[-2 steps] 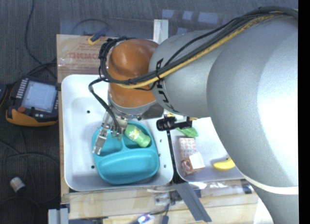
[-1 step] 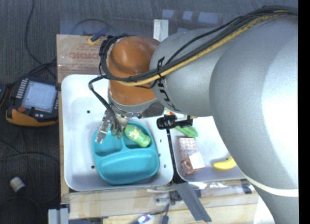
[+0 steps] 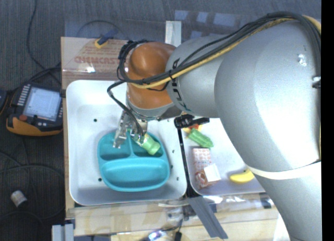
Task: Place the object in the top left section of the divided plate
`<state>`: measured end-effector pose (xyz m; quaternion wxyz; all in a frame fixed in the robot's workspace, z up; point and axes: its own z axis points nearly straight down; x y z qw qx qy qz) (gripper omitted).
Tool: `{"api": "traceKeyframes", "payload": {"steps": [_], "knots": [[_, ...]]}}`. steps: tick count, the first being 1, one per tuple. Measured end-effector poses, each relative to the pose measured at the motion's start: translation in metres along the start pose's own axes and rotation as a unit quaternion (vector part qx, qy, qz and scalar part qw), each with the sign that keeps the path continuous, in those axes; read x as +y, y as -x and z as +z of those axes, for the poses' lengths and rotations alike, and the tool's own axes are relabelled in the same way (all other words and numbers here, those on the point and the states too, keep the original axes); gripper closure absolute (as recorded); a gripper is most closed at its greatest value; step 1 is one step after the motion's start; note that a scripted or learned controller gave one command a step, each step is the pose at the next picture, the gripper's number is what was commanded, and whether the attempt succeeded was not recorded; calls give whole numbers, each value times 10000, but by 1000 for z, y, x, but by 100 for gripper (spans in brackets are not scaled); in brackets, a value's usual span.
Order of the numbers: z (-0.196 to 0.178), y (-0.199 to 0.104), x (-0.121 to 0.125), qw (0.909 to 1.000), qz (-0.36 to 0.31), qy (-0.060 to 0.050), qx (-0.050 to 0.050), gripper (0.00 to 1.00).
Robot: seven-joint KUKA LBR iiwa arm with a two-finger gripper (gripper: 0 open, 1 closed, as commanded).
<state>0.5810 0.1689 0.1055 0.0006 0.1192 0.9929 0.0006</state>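
Nearest to where I stand, the front lip of the bench (image 3: pixel 135 211) shows pale wood, with the two white bins sitting on it side by side. The left bin (image 3: pixel 83 182) carries the teal divided plate (image 3: pixel 133 175), its one wide section facing me and two smaller sections behind. That layout looks deliberate: the plate sits mid-bin so the arm can come straight down on any section.

Just over the back half of the plate hangs the gripper (image 3: pixel 131 133), the jaws pointing down at the ridge between the two small sections. A green object (image 3: pixel 150 145) lies right at the fingertips, tilted over the right-hand small section. I cannot tell whether the jaws are pinching it or merely touching it, nor how far they are spread. If this is the piece to be placed, I judge it sits one section too far right; the top left section (image 3: pixel 112 148) looks bare.

The right bin (image 3: pixel 229 190) holds spares: a green item (image 3: pixel 201 140), a packet (image 3: pixel 202 168) and a yellow piece (image 3: pixel 241 176).

Farther back, the orange band (image 3: pixel 148 73) and the grey arm (image 3: pixel 261 88) loom. Beyond them, a cardboard sheet (image 3: pixel 88 60), a teach pendant (image 3: pixel 36 109) on grey carpet (image 3: pixel 52 5), loose cables.
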Motion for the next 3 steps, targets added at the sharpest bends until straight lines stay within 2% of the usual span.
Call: {"api": "traceKeyframes", "payload": {"steps": [1, 2, 3], "knots": [[10, -5, 44, 9937, -1115, 8, -92, 100], [8, -71, 47, 9892, -1458, 42, -153, 100], [7, -70, 48, 9892, -1457, 51, -160, 0]]}}
